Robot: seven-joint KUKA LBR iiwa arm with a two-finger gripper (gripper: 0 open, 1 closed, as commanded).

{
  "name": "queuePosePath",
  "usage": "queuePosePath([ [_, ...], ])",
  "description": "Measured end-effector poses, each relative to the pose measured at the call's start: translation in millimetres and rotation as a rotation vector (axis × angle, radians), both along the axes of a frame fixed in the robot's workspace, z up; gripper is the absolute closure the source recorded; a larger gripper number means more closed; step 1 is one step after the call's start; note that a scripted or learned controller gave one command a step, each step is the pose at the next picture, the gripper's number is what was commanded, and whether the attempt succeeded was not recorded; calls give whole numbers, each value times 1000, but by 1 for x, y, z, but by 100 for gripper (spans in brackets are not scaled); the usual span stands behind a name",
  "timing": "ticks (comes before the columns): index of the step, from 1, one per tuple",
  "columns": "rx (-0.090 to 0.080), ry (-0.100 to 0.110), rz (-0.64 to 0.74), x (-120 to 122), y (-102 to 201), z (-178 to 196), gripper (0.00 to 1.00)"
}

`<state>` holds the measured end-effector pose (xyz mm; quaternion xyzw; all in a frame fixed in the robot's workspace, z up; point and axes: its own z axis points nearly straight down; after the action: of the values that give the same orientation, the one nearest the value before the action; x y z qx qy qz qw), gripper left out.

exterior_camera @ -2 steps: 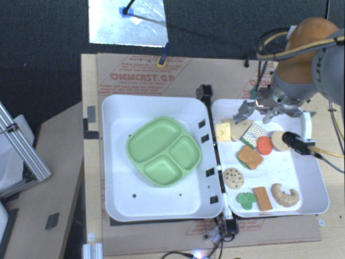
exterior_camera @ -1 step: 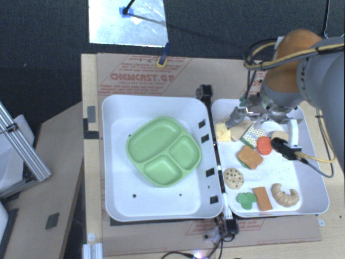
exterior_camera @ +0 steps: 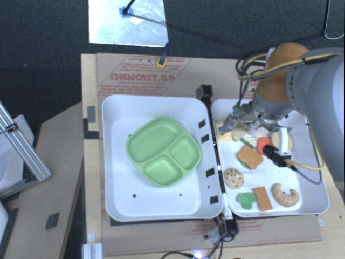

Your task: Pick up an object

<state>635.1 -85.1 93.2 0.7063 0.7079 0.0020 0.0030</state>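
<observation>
Here the near edge of the table (exterior_camera: pixel 161 240) shows bare wood at the bottom of the frame, and just above it sit the two white bins. The right bin (exterior_camera: pixel 318 198) holds small food toys: in its lower part a croissant (exterior_camera: pixel 285 194), an orange bar (exterior_camera: pixel 262 198), a green piece (exterior_camera: pixel 246 199) and a cookie (exterior_camera: pixel 233 177), and a little higher a toast piece (exterior_camera: pixel 250 157). The left bin (exterior_camera: pixel 116 161) holds a green divided plate (exterior_camera: pixel 164 151). The gripper (exterior_camera: pixel 233 121) is low over the upper left part of the right bin, near a yellowish piece; I cannot tell its state, and nothing is visibly held. I judge the step to be the reach toward an object, with no pick made yet. The next move probably needs a clean descent onto one toy, since they lie close together. Farther up are a cardboard sheet (exterior_camera: pixel 143 75), then dark carpet (exterior_camera: pixel 43 36) and a shiny square plate (exterior_camera: pixel 127 14).
</observation>
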Motion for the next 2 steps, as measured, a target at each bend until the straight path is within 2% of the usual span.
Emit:
queuePosePath([
  [1,1,-5,0,2,0,15,100],
  [2,0,0,-1,-1,-3,78,100],
])
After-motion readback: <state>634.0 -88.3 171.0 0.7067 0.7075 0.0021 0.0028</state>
